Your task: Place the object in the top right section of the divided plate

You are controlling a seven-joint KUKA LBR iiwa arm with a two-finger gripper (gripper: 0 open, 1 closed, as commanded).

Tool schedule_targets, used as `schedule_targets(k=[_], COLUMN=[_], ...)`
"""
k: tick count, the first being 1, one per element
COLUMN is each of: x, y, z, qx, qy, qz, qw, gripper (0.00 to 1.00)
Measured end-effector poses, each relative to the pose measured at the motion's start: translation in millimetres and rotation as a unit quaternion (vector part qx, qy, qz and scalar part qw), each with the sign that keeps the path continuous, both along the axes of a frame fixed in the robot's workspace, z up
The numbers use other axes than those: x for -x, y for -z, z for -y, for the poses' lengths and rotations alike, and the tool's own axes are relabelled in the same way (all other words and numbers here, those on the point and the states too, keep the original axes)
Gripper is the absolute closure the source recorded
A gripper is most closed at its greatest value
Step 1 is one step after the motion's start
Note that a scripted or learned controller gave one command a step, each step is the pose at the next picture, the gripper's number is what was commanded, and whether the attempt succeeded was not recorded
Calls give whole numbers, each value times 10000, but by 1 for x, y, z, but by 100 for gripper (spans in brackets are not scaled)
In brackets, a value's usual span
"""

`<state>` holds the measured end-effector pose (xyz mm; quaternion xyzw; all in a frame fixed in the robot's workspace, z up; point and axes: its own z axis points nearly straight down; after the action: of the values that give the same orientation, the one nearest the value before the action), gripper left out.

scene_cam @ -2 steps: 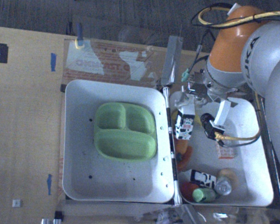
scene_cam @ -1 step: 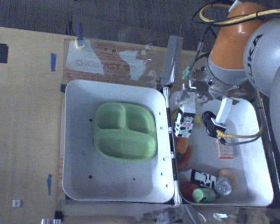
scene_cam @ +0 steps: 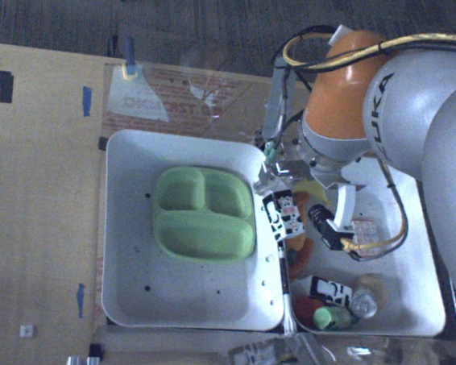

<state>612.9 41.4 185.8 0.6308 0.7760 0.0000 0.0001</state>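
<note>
**Over the divider: plate waiting, gripper low in the right bin**

At far left, bare tan bench carries black corner marks and strips of blue tape. Next comes the left bin, shallow, white, smooth-walled with rounded corners. Near its middle sits the plate, matte green plastic, rounded, moulded into two small upper sections and one wide lower one; all three look bare. The top right section lies nearest the wall shared with the right bin. Just past that wall the gripper hangs beneath the arm's orange band, over a clutter of small items: something reddish-orange, a black-and-white packet, a clear bottle, a green cap. Which of these is the object cannot be told, nor whether the fingers are spread or closed; nothing is visibly held. Likely risks: a grasp among crowded, slick items slips or catches two; a carried piece clips the shared wall; a release lands in a neighbouring section, since the ridges are low.
</note>
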Motion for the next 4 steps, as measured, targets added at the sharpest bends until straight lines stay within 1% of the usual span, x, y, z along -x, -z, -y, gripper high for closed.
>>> schedule_targets(k=[1,2,3,4], x=[-43,-54,-55,0], y=[-2,-51,-154,-39], z=[-31,-59,-26,78], qx=[-2,3,10,6], qy=[702,-936,-2696,-2615], qz=[14,27,36,8], qw=[9975,9956,9630,9652], gripper=[100,100,100,100])
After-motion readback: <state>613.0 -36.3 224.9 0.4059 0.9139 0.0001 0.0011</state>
